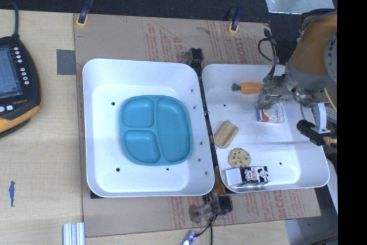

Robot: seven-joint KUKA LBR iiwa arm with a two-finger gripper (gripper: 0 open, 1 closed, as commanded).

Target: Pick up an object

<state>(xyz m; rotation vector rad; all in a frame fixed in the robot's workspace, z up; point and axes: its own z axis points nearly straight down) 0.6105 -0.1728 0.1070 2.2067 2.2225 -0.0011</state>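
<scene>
Camera view looked down on two white bins side by side on the tabletop (46, 181). The gripper (269, 99) hung low in the right bin (298, 172), directly over a small flat packet (274, 115) with red and blue print, its tip at the packet's upper edge; whether the jaws were spread or closed could not be told, and nothing was seen held between them. That packet, lying in the bin's upper right part, looked like the nearest candidate to lift. It seemed light, thin and probably slick, apt to slide or buckle, so a pinch across its short edges looked wiser than a press on its face. Just beside the gripper to the left lay a toy carrot (249, 88). Lower in the same bin sat a tan bread-like piece (225, 133), a round cookie (238, 156) and a small black-and-white carton (254, 175) against the near wall. The left bin (97, 77) held a blue divided plate (155, 129), its three sections bare.
</scene>
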